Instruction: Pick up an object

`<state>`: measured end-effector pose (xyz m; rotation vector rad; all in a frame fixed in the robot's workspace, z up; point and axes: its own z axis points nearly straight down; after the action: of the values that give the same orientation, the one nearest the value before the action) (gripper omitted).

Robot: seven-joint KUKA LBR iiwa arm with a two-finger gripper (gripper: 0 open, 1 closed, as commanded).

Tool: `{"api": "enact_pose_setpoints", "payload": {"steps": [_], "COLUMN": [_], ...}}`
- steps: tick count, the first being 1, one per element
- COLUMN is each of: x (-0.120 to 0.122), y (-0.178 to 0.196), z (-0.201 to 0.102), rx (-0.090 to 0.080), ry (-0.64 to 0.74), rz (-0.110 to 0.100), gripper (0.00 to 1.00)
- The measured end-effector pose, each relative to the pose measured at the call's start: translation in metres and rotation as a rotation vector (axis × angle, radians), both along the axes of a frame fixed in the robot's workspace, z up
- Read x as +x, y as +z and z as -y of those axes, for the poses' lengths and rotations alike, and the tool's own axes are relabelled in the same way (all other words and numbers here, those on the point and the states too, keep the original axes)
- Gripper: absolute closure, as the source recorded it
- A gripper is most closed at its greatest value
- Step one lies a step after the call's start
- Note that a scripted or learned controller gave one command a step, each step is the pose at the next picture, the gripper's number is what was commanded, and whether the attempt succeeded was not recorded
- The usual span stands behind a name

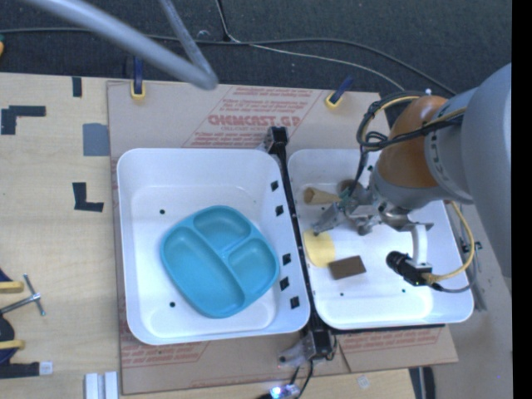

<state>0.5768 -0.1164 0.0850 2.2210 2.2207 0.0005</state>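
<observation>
Gripper (337, 214) hangs low in the right bin (449, 310), near a yellow piece (319, 247) and brown block (347, 267), seemingly positioned to pick; its grip can't be told

Robot lab: white bins (133, 223) clamped on bench (50, 223), tape marks (83, 196), cables (332, 52).

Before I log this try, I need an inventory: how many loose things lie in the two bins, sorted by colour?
Blue: 1, the divided blue tray in the left bin.
Yellow: 1, the pale yellow piece in the right bin.
Brown: 1, the brown block, right bin.
Tan: 1, the small tan piece, right bin.
Total: 4
</observation>
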Motion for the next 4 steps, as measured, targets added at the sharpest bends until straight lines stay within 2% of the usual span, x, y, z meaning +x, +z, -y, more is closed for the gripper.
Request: {"api": "enact_pose_setpoints", "payload": {"steps": [1, 3, 4], "x": [0.001, 0.015, 0.016], "y": [0.012, 0.13, 0.172], "z": [-0.001, 0.005, 0.005], "rx": [-0.001, -0.001, 0.0], "ry": [0.003, 0.002, 0.002], "rz": [0.004, 0.003, 0.002], "gripper": [1.0, 1.0, 1.0]}}
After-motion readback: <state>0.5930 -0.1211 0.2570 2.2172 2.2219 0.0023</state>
